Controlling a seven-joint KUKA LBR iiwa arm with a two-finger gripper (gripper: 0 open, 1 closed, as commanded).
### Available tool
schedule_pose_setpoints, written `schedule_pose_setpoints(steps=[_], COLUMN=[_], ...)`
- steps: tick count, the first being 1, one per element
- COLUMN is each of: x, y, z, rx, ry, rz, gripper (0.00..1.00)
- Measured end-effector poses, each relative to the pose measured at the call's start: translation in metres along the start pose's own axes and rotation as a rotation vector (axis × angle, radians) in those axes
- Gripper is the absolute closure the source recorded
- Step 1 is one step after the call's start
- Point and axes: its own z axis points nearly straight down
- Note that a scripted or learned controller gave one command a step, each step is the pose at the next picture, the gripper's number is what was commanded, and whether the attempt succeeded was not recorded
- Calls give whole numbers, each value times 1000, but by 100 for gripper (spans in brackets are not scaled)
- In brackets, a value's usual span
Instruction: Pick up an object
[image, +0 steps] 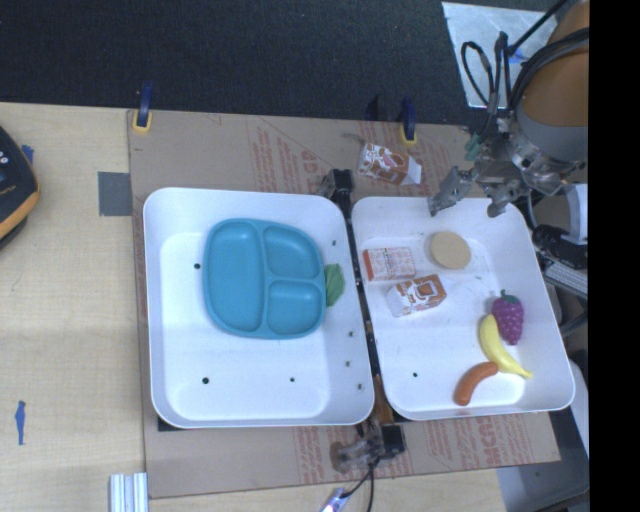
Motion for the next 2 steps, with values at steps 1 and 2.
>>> schedule_pose_setpoints(steps=[1,2], x=[-20,-31], y=[-48,21], z=[130,159], rx=[-5,-9], ry=[-2,-2], rz=[2,1], gripper=[0,0])
